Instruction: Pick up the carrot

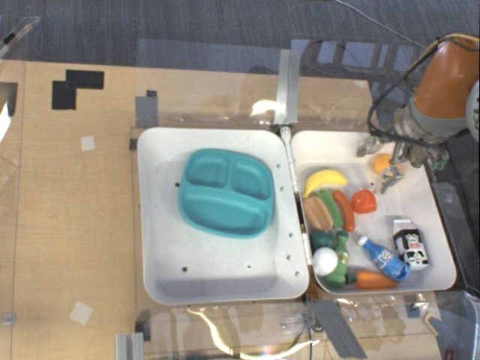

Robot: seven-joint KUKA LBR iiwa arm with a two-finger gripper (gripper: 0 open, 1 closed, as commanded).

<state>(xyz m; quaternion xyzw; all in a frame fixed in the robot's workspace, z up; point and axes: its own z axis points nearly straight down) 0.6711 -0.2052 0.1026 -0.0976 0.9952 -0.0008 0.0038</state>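
A: Setting?
B: Robotics lab, test cell. Light wooden desk (67, 223) carries two shallow white bins (217, 283) fixed side by side, metal brackets (288, 88) at the seam, black marker patches (75, 87) on the board.
A: Other evidence?
B: Grey arm with orange band (444, 77), cables (390, 73) trailing from it. Toy food (327, 208) and a teal divided plate (226, 192) as test objects. Grey carpet (187, 6) beyond the desk.

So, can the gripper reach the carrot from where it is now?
Probably yes. The carrot lies uncovered at the right bin's near edge. The gripper hovers near the far end; the blue bottle lies very close, complicating the grasp.
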